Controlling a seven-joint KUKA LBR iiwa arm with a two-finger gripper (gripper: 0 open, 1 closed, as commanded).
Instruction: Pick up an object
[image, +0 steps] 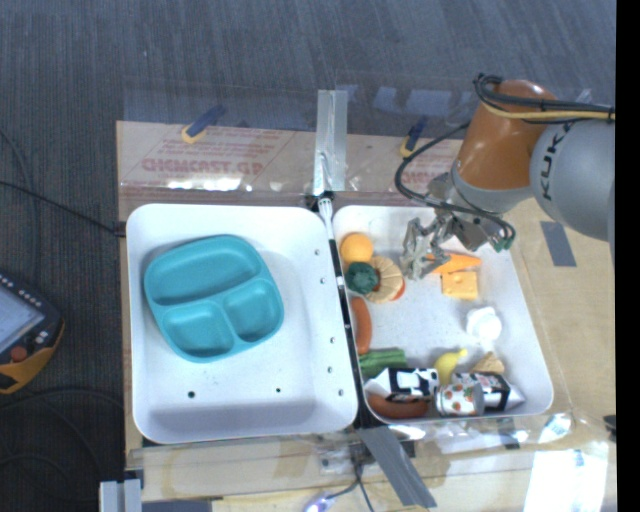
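At the far left edge a handheld device with a screen and an orange casing lies partly cut off on the dark carpet. The left bin is a shallow white tray with rounded corners, and in it sits a smooth teal plastic plate split into three compartments.

The right bin holds a scatter of small toy-like items. Along its left side sit an orange ball, a round dark green piece against something tan and red that is hard to name, a reddish sausage shape and a green elongated piece. At the near wall a black-and-white item, a spotted red-and-white one and a yellow piece crowd together, their outlines blurring into one another. A small white rounded object lies further right.

The gripper hangs over the far part of this bin, its metal jaws just beside an orange wedge-shaped block; how far the jaws are parted cannot be told, nor whether they touch it. The grey arm with its orange band is cut off at the right edge of the table.
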